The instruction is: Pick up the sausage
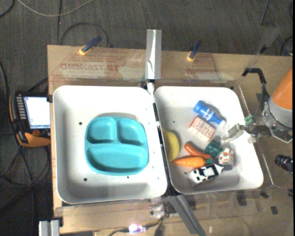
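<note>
The sausage (196, 150) is a short orange-red link lying at a slant in the right bin (246, 181), just above an orange carrot (189, 161). A dark green object (214, 146) touches the sausage's right end. My gripper (232, 132) reaches in from the right and hangs over the bin's right part, up and to the right of the green object. It stands apart from the sausage, roughly a sausage length to its right. Nothing shows in its grasp.
The right bin also holds a blue bottle (208, 112), a red-checked packet (202, 128), a yellow piece (173, 144), a black-and-white cow toy (206, 173) and a small white-and-red block (226, 156). A teal divided plate (115, 145) lies in the left bin (69, 112).
</note>
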### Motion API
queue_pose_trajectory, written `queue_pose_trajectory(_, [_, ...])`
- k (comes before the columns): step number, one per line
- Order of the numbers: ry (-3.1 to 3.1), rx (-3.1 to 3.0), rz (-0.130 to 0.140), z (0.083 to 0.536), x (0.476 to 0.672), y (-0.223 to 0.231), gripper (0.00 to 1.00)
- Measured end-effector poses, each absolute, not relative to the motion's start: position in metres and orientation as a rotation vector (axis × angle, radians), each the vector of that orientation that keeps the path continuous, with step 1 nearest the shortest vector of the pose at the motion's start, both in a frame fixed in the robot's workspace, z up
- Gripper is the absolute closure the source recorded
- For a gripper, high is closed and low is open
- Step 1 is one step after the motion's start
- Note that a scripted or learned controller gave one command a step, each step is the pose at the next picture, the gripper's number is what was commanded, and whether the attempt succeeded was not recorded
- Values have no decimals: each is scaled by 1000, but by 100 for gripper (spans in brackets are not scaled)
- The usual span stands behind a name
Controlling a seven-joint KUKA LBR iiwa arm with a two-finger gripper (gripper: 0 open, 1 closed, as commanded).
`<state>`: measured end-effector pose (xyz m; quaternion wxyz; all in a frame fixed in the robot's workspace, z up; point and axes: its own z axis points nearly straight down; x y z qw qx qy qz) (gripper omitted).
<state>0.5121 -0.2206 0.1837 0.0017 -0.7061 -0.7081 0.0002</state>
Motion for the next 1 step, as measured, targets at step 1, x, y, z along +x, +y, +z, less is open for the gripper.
queue_pose_trajectory(1, [-2007, -2413, 3, 149, 558, -143, 0])
